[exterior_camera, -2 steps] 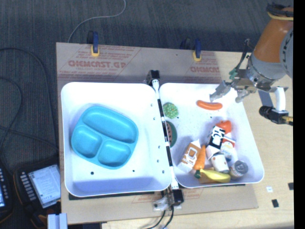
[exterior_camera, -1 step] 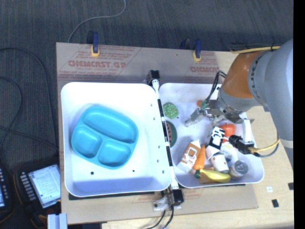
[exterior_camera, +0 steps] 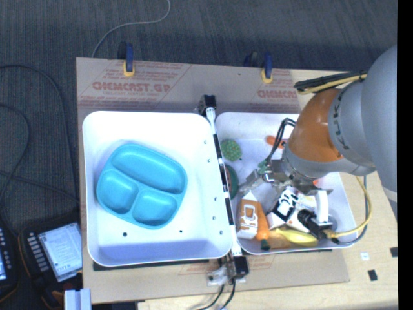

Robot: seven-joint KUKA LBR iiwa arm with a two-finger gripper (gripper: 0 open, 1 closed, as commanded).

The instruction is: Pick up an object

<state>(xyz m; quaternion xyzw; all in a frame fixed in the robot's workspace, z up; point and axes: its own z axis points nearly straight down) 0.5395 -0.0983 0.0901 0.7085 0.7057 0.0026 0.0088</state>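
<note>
- Jaws: low in the right bin (exterior_camera: 227,124), among its clutter; whether spread or clenched cannot be told; nothing seen gripped
- Arm (exterior_camera: 335,131): grey with orange band, reaching in from the right
- Right bin contents: green ball (exterior_camera: 231,149) near the far-left corner; orange-and-white carton (exterior_camera: 250,217), banana (exterior_camera: 293,237) and black-and-white item (exterior_camera: 284,205) along the near side
- Left bin (exterior_camera: 97,124): holds a blue divided tray (exterior_camera: 141,183)
- Tabletop (exterior_camera: 142,86): brown board under both bins
</note>
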